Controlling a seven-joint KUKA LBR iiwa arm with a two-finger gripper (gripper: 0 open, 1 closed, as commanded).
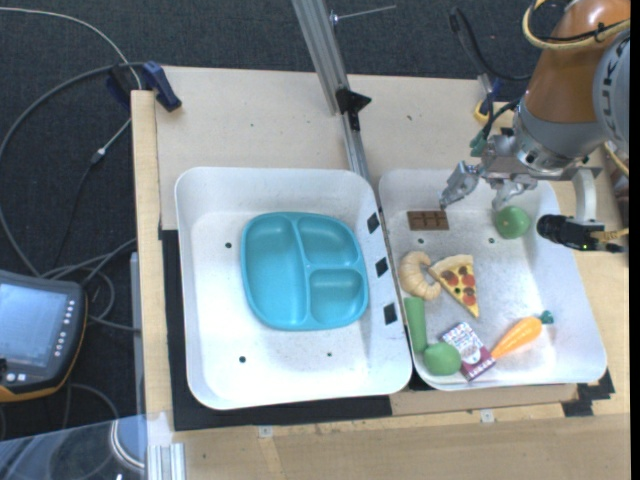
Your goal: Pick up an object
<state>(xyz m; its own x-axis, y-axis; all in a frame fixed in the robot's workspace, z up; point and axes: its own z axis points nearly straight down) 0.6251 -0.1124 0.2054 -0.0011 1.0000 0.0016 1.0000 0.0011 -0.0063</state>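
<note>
On the desk (pixel 260 108), the right bin (pixel 570 298) holds toys; the pincer (pixel 487 182), jaws spread and empty, hovers at its twelve o'clock beside the green ball (pixel 512 222), so descent comes next.

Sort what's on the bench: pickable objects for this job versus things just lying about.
For the job, all in the right white bin:
brown chocolate bar
green ball
beige croissant
pizza slice
orange carrot
purple packet
claw above them

Lying about:
blue divided plate
handheld controller
</note>
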